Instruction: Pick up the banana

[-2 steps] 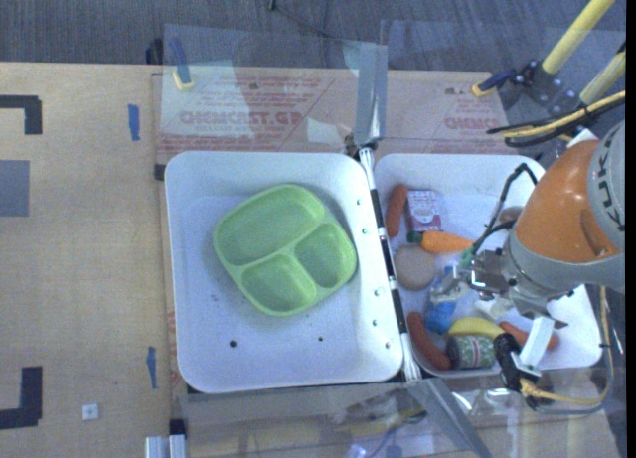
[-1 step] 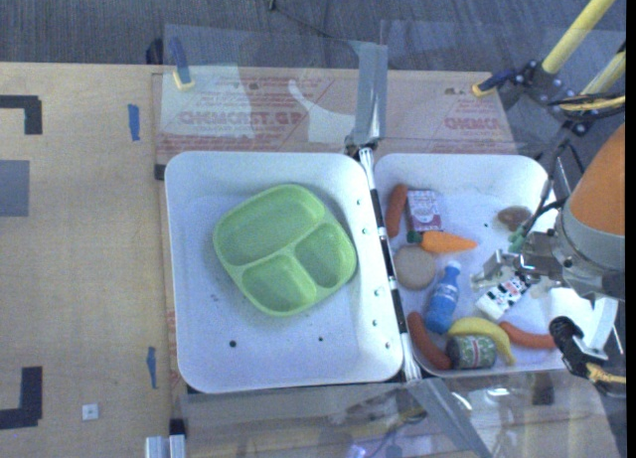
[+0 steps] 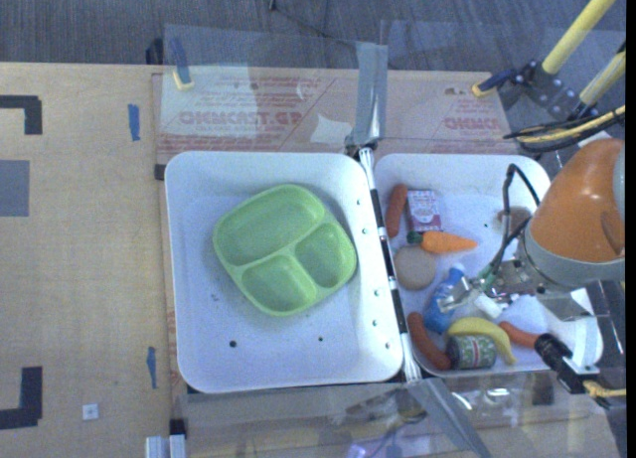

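The yellow banana [image 3: 484, 331] lies curved in the front part of the right bin [image 3: 467, 166], resting against a dark can [image 3: 470, 352]. My gripper [image 3: 471, 293] reaches in from the right, low in that bin, just behind the banana and beside a blue object [image 3: 447, 286]. The banana lies apart from the gripper. The arm's orange band [image 3: 588, 210] and grey wrist cover the bin's right side.
The right bin also holds a red sausage [image 3: 397, 210], a red carton [image 3: 424, 210], a carrot [image 3: 448, 242], a beige potato-like lump [image 3: 415, 269], another sausage [image 3: 427, 341] and an orange-red piece [image 3: 520, 335]. The left bin [image 3: 199, 337] holds a green divided plate [image 3: 284, 248].
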Controlling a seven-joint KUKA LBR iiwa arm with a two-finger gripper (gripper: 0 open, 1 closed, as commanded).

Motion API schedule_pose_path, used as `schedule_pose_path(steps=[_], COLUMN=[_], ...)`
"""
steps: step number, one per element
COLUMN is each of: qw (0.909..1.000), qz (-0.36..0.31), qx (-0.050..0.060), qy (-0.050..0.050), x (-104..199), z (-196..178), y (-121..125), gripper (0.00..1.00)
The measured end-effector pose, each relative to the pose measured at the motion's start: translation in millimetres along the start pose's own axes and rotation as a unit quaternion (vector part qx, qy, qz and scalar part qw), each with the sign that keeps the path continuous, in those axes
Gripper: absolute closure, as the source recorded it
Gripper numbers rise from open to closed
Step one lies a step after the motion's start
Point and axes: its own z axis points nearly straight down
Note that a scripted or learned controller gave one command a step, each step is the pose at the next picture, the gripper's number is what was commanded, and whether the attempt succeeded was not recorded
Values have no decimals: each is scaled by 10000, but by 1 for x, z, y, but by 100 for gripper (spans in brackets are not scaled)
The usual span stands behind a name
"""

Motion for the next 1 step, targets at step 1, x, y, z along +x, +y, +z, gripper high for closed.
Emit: schedule_pose_path(steps=[1], qw=[9859], qz=[-1666], qx=[-127], qy=[-93], x=[-25], z=[16], y=[5], gripper=[0])
